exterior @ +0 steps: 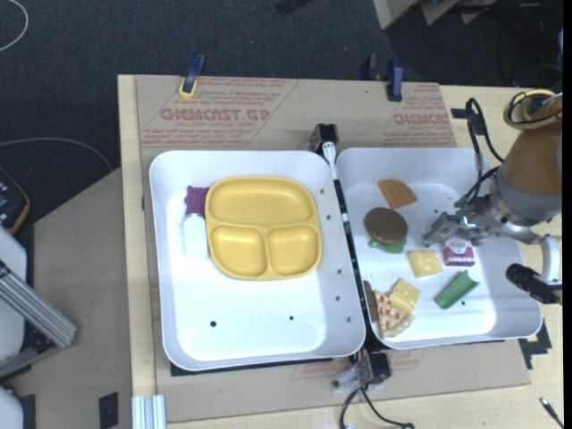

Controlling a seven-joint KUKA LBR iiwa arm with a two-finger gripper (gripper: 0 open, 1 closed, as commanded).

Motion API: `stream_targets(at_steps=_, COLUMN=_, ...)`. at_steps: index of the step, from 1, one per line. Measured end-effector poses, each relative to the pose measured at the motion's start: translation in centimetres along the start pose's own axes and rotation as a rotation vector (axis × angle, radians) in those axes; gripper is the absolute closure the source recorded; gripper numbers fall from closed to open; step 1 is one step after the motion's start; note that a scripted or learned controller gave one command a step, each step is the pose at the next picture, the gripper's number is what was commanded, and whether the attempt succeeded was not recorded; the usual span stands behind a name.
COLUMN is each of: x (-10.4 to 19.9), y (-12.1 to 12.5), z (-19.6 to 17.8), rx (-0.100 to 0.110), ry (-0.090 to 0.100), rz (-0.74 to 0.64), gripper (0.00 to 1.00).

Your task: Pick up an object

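Note:
The right bin (pixel 500 329) holds several toy foods: a burger (pixel 386 227), an orange slice (pixel 396 192), a yellow cheese block (pixel 424 263), a green pickle (pixel 456 290), and a waffle with cheese wedges (pixel 394 306). A small red and white piece (pixel 458 255) lies near the bin's right side. My gripper (pixel 454 230) hangs low just above and behind that piece, reaching in from the right. The arm's orange band (pixel 534 161) stands over the bin's right rim.
A yellow divided plate (pixel 263 225) sits in the left bin (pixel 250 338), with a purple item (pixel 196 199) and a white item (pixel 194 236) at its left side. A ridge (pixel 343 231) separates the bins. Clamps (pixel 189 77) hold the board's far edge.

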State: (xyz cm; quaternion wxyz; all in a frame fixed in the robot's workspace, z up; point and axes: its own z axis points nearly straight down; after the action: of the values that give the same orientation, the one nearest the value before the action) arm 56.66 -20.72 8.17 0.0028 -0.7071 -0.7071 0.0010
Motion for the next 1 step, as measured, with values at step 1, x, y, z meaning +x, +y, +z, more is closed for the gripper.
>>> stream_targets(at_steps=1, x=-0.1, y=0.13, z=-1.4, rx=-0.006, ry=-0.003, rz=0.0, gripper=1.0)
